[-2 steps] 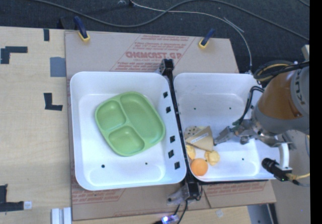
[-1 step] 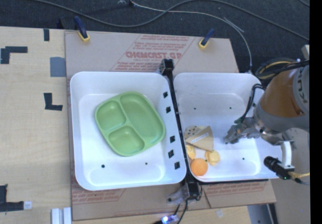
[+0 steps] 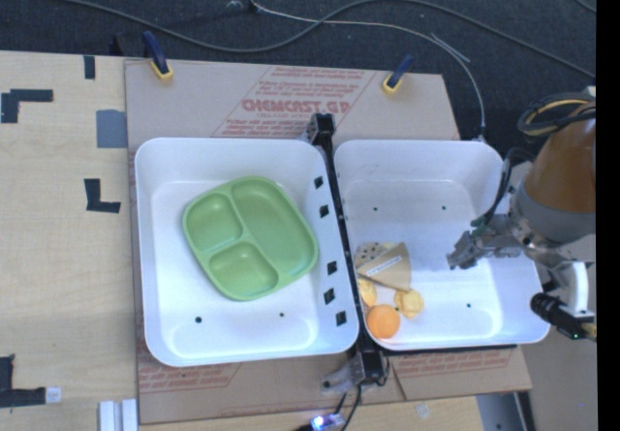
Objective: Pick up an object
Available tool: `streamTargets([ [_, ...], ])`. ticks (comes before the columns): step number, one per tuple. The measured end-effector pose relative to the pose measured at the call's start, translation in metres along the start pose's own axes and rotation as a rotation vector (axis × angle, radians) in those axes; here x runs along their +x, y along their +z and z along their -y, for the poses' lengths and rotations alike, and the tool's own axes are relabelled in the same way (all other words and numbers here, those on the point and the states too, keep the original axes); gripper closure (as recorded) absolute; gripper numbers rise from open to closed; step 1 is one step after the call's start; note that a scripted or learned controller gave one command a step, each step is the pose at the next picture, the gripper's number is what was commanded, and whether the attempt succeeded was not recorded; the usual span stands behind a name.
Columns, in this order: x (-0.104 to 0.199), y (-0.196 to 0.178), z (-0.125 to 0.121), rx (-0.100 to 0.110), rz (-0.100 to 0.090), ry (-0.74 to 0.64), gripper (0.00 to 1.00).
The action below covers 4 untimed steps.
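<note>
At the left, the pale wooden worktop [image 3: 58,255] carries strips of black tape, and a sheet of brown cardboard [image 3: 291,100] lies under both bins, pinned at its far edge by two clamps with blue and yellow handles. The left bin [image 3: 160,323] holds a green divided plate [image 3: 250,237], set at a slant near the middle of the bin floor, with its three compartments facing up. A black divider runs between the bins. In the right bin [image 3: 426,168], a small cluster sits against the near-left corner: a tan wedge-shaped piece [image 3: 385,264], a small yellow piece [image 3: 411,302] just beside it, and an orange ball [image 3: 384,322] at the near side, touching or almost touching the others. The fingers [image 3: 467,255] are over the right side of this bin, well apart from that cluster, with nothing visible between them; how far open they are cannot be told. The grey arm [image 3: 562,187] reaches in from the right.
</note>
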State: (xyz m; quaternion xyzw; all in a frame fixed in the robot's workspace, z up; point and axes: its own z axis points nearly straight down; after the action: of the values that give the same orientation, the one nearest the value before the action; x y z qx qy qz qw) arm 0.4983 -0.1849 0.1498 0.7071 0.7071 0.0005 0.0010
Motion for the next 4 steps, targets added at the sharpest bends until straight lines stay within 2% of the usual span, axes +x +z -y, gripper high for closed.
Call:
streamTargets([
  [1,-0.008,-0.055,0.006,0.000,0.001,-0.001,1.00],
  [2,-0.008,-0.062,0.005,0.001,0.000,-0.001,1.00],
  [4,0.080,-0.058,-0.008,0.003,-0.001,-0.004,1.00],
])
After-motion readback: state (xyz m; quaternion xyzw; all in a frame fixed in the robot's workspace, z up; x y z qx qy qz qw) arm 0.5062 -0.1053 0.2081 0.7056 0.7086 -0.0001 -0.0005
